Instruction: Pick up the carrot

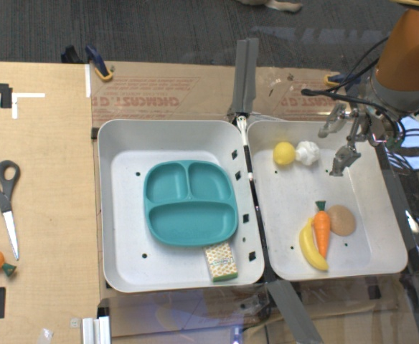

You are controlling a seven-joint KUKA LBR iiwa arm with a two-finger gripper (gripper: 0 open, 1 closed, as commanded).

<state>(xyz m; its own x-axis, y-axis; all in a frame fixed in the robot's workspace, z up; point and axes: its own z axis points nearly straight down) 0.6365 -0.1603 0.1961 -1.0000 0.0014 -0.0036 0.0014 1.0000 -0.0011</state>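
Robotics lab bench, two white bins (109,213), cabled arm (410,49), scissors (1,199), cardboard backing (159,95)

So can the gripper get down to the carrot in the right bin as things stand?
Probably yes. The carrot lies uncovered, though it touches the banana and a brown item, so a clean grasp may be tight. The gripper hovers above.

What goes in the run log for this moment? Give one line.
phase: approach | gripper: above right bin, holding nothing | carrot: lying in right bin against banana | status: not picked

Dark carpet floor (159,13) behind light wooden bench (37,192).
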